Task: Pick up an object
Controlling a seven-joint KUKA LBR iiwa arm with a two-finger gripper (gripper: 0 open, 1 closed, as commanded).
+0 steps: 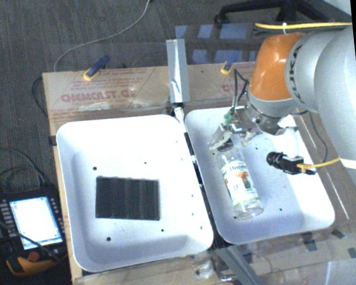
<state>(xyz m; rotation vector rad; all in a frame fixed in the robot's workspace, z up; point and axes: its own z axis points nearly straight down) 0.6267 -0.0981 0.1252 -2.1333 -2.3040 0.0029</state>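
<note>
A clear plastic bottle with a white label lies lengthwise in the right white bin, open floor on both sides. The gripper hovers near its cap by the bin's left wall; its grip state cannot be told. A dark ribbed rectangular pad lies mid-floor in the left white bin.

Bench with two shallow white bins, seen from above at a slant.

You have a wooden-topped bench whose back strip bears faint red lettering; on that strip sit a blue-and-yellow clamp toward the left and another clamp toward the right, and a grey metal post stands between them. Directly on the bench rest the left bin and the right bin, touching along their inner rims. Beside the bench's left edge, on the dark carpet, you see a handheld control pendant with a lit screen.
</note>
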